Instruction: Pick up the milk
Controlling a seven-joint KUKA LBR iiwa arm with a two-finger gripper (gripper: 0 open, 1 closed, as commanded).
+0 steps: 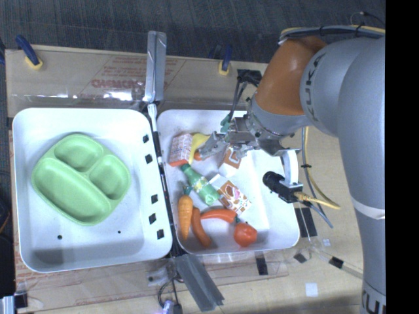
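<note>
The right bin (278,231) holds a heap of toy food. A small white carton with red and orange print (234,198), which I take for the milk, lies tilted near the bin's middle. My gripper (219,145) hangs low over the bin's upper part, above and slightly left of that carton and apart from it. A second small orange and white box (233,157) lies right under the gripper's right side. Nothing shows as lifted off the bin floor.
Near the gripper lie a red and white can (180,148) and a yellow piece (200,142). A green bottle (200,185), two carrots (185,214), a red pepper (219,214) and a tomato (245,234) crowd the carton. The left bin holds a green divided plate (80,176).
</note>
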